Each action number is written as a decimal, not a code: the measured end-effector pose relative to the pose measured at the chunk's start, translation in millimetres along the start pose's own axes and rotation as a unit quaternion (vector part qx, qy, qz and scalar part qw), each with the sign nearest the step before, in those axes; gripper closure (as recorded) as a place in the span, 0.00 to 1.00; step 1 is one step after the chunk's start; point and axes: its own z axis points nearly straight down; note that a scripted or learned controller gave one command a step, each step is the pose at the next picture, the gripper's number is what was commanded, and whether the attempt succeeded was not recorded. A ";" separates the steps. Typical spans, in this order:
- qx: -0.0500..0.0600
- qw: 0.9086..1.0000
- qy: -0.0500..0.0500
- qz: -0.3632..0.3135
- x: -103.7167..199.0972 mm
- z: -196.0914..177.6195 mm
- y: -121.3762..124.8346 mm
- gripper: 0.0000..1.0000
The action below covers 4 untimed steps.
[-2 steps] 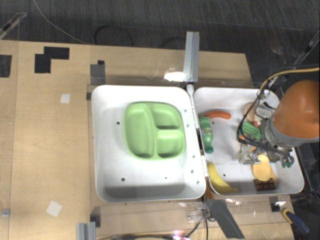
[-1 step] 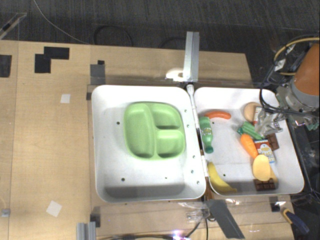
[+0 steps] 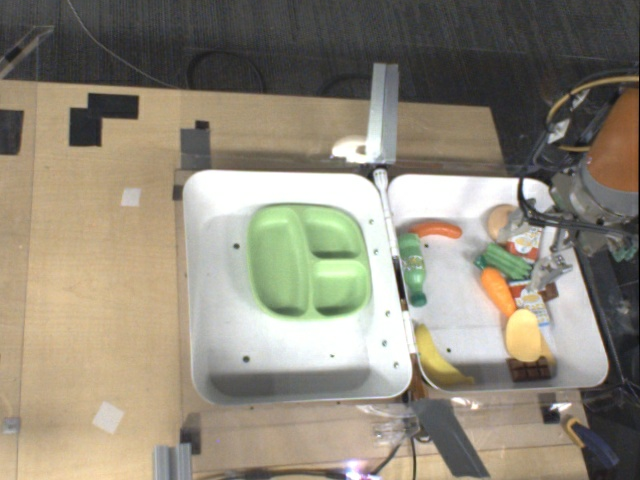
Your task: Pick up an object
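Note:
The right bin (image 3: 585,298) holds several small items: a green bottle (image 3: 411,266), a red-orange sausage (image 3: 437,231), a beige round piece (image 3: 499,220), a green item (image 3: 503,261), an orange carrot (image 3: 497,290), a yellow lemon (image 3: 524,335), a banana (image 3: 437,360) and a brown chocolate bar (image 3: 530,371). My gripper (image 3: 550,264) hangs over the right side of this bin, just right of the carrot and above a small carton (image 3: 541,306). It is open and holds nothing.
A green divided plate (image 3: 307,260) lies in the left bin (image 3: 215,328). A metal post (image 3: 383,113) stands behind the divider between the bins. Cables (image 3: 570,118) hang by the arm at the right.

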 end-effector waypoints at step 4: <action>0.000 0.971 0.001 -0.238 48.4 63.1 81.6 0.00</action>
